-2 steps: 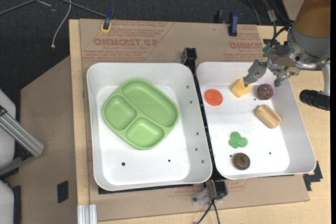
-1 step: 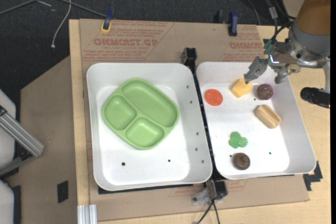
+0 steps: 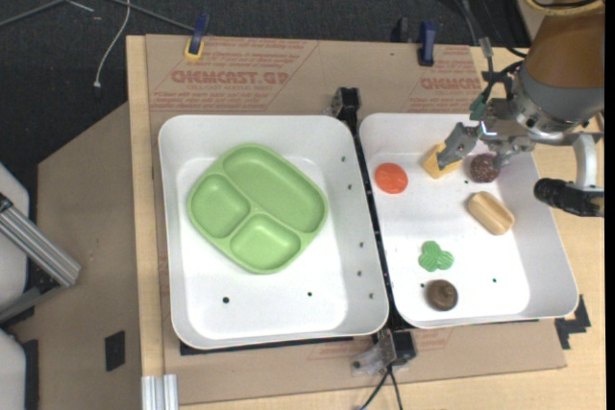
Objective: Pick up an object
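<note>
My gripper (image 3: 480, 149) hangs over the far part of the right bin (image 3: 538, 288), with its fingers spread open. The left finger (image 3: 460, 140) reaches down next to a yellow wedge (image 3: 439, 163). A dark maroon round piece (image 3: 483, 170) lies just below and between the fingers, and nothing is held. Elsewhere in this bin lie an orange-red disc (image 3: 390, 178), a tan bread-like block (image 3: 490, 212), a green leafy piece (image 3: 435, 256) and a brown round piece (image 3: 441, 294).
The left bin (image 3: 192, 302) holds a green divided plate (image 3: 256, 206). A black divider clamp (image 3: 345, 101) sits between the bins at the far edge. A black attachment on the arm (image 3: 565, 195) overhangs the right bin's right rim.
</note>
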You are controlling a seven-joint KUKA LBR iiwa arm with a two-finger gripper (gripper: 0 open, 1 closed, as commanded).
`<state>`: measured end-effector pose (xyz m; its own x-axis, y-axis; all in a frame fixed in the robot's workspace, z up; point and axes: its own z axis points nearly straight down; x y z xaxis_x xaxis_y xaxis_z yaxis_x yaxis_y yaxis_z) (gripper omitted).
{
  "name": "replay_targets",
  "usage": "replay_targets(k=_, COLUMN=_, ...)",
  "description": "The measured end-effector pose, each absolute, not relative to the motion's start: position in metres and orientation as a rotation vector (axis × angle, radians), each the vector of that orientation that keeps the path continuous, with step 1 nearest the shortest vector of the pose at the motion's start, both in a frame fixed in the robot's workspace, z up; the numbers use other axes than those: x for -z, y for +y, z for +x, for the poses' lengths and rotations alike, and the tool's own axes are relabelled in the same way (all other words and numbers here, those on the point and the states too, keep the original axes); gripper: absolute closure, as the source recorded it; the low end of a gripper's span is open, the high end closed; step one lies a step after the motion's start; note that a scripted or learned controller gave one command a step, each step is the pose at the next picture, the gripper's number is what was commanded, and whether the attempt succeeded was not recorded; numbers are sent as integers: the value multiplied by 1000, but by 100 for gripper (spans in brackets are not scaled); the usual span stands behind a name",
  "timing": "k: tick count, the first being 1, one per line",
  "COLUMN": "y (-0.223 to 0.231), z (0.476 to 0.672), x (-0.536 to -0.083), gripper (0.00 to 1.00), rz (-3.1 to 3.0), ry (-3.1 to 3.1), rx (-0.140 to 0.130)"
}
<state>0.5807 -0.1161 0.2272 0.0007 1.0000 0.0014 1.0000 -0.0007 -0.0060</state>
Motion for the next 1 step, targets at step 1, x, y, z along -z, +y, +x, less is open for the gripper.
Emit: replay_targets(k=1, y=-120, z=579, x=-165, gripper=0, rz=-2218, ry=-2215, rx=-5)
